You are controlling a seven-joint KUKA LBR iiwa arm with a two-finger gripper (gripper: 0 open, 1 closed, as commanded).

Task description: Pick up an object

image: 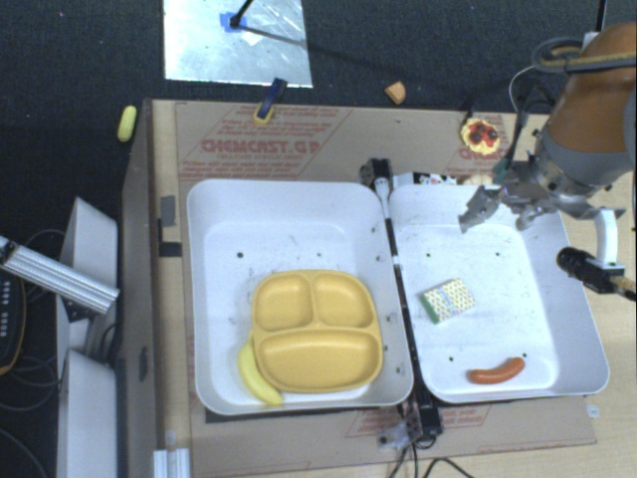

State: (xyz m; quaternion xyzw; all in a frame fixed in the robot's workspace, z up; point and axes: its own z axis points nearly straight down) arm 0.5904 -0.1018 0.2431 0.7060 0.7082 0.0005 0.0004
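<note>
Gripper (503,209) hangs over the back of the right bin (587,342) with its fingers spread and nothing between them. Below it in that bin sit a small green-and-white patterned block (447,300) and, nearer the front edge, an orange sausage (496,370) — both well apart from the fingers. Left bin (214,257) has a yellow divided tray (317,330) with a banana (256,376) touching its front-left corner.
</note>
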